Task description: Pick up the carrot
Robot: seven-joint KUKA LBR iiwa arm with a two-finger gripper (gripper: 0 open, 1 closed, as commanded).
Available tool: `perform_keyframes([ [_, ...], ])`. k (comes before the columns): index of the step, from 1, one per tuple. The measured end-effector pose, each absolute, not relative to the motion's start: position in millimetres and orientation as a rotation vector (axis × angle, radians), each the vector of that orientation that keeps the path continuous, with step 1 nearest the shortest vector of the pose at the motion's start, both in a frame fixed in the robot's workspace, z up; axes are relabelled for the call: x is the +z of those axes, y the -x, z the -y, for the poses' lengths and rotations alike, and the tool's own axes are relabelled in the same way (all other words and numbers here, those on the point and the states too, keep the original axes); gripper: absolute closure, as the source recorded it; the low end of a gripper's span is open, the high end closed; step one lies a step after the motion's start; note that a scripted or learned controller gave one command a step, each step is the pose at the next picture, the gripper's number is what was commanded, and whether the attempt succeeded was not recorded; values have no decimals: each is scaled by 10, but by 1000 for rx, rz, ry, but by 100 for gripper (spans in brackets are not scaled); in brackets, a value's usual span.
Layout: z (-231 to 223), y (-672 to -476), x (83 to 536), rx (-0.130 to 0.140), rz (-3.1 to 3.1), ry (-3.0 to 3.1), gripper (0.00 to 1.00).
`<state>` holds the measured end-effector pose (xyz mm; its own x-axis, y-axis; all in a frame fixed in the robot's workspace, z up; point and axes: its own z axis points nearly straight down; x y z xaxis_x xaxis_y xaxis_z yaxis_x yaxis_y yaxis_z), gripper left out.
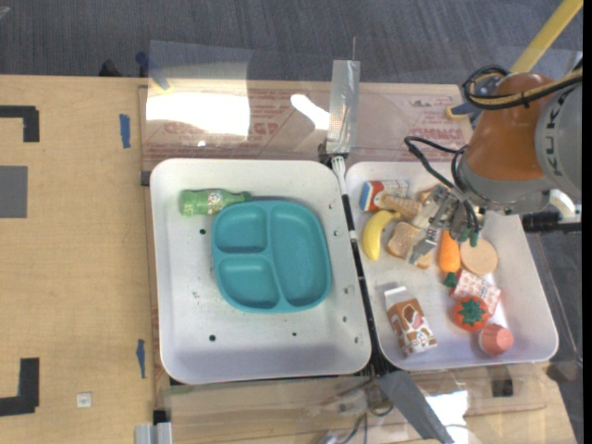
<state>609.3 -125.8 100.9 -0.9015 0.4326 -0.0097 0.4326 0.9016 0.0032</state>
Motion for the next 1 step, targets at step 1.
perform_keyframes([
  [1, 811, -6151, 2486, 5, -3068, -570, 100],
])
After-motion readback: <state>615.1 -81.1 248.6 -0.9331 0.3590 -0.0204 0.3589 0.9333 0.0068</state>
